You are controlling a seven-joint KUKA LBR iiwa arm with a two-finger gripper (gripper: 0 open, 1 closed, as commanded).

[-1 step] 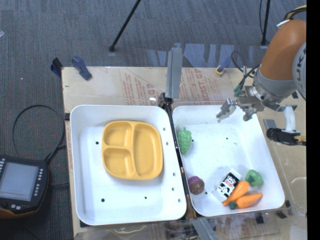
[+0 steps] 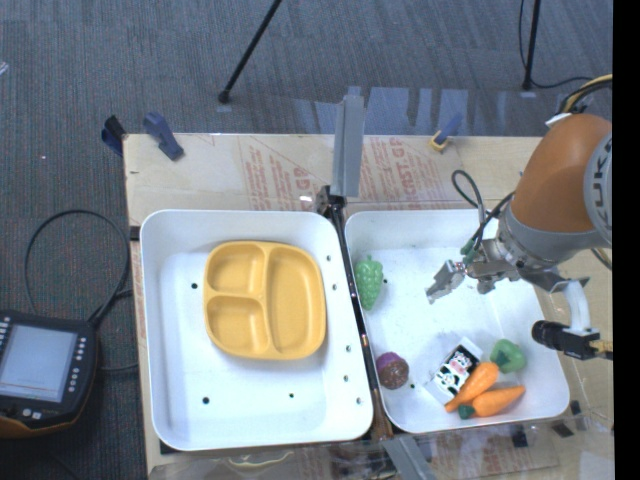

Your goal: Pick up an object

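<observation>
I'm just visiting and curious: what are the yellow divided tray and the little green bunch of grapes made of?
The yellow three-compartment tray looks like moulded plastic: one even colour, rounded edges, a soft sheen. The green bunch of grapes is probably a plastic or rubber toy, uniformly coloured and slightly glossy, though too small to tell for sure.

The grey arm with orange band (image 2: 570, 183) is cut by the right edge. The black handheld controller with grey screen (image 2: 40, 373) is cut by the left edge. The small black-and-white printed carton (image 2: 456, 366) is partly covered by an orange toy carrot (image 2: 474, 383), and its print is too small to read.
</observation>
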